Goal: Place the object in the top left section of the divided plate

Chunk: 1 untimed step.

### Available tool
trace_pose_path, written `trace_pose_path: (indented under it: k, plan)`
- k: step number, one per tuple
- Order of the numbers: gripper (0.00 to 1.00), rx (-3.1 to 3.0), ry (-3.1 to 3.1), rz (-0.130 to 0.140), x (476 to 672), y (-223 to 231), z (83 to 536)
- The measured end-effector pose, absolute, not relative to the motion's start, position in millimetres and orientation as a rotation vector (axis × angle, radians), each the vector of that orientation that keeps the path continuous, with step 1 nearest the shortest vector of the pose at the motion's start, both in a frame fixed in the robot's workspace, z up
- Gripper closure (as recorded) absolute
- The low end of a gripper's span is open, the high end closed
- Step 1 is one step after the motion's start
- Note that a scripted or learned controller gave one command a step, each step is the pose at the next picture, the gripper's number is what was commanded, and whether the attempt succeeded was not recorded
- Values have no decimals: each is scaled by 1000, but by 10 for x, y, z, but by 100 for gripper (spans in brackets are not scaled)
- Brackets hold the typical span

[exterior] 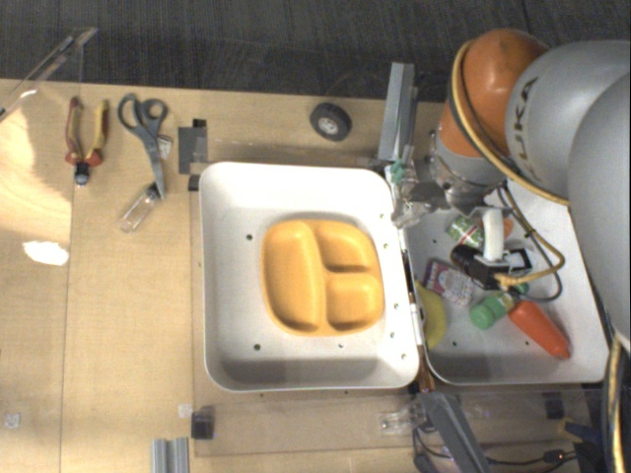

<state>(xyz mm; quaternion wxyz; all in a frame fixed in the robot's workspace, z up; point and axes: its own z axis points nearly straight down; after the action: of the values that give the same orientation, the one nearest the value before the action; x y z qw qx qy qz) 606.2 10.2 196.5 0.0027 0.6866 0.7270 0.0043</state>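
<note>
So, the only writing I can actually read is the KUKA lettering up the side of the arm (552, 97), at about 1 o'clock in the view. The small purple packet (450, 284) in the right bin (582, 358) has print on it, but it's way too small to make out.

The yellow divided plate (322, 274) sits dead center in the left bin (232, 284), with one long section on its 9 o'clock side and two smaller ones on its 3 o'clock side. All three look bare.

The gripper (412, 197) hangs over the wall between the two bins, at roughly 2 o'clock from the plate. I honestly can't tell if it's clenched or released, or if it's got anything.

The loose stuff all lies in the right bin: an orange carrot (540, 328) at 5 o'clock, a green piece (486, 312) just beside it, a yellow piece (433, 315) against the bin's 9 o'clock wall, and a green and red can (463, 230) near the wrist. No idea which one is "the object".

Out on the bench at 10 o'clock there are scissors (148, 141) and red-handled pliers (84, 136), plus a black tape roll (331, 120) at 12.
</note>
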Motion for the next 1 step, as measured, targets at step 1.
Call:
trace_pose_path:
  k: [1]
  plan:
    - [100, 1743, 2608, 9, 5588, 811, 2399]
